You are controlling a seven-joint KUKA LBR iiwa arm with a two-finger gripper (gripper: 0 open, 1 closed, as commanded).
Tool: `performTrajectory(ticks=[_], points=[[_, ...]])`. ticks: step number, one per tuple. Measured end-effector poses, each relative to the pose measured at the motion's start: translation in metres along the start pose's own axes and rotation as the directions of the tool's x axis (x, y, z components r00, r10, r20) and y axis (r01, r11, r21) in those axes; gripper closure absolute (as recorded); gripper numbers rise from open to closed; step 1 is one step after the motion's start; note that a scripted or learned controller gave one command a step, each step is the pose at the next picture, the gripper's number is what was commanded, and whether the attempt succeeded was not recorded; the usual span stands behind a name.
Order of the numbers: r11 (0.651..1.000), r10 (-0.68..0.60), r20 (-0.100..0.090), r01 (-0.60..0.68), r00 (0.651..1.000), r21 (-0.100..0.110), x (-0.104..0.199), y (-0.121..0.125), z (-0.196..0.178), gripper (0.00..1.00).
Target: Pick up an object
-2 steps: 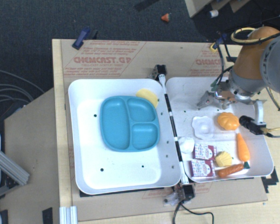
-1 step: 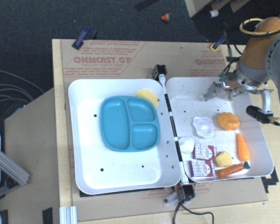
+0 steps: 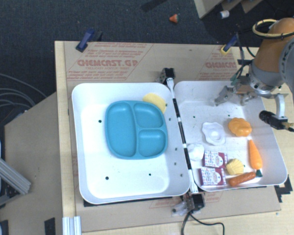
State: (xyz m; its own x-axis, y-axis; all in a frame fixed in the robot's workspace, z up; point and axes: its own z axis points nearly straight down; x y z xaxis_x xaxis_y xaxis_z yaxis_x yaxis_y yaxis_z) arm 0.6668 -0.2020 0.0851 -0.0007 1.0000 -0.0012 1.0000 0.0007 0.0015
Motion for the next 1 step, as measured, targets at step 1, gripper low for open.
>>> performTrajectory(ticks=[1], points=[[1.000,-0.004,-0.018,0.005,1.000,0.006,-0.0114,0.0019,-0.0014,0.00]])
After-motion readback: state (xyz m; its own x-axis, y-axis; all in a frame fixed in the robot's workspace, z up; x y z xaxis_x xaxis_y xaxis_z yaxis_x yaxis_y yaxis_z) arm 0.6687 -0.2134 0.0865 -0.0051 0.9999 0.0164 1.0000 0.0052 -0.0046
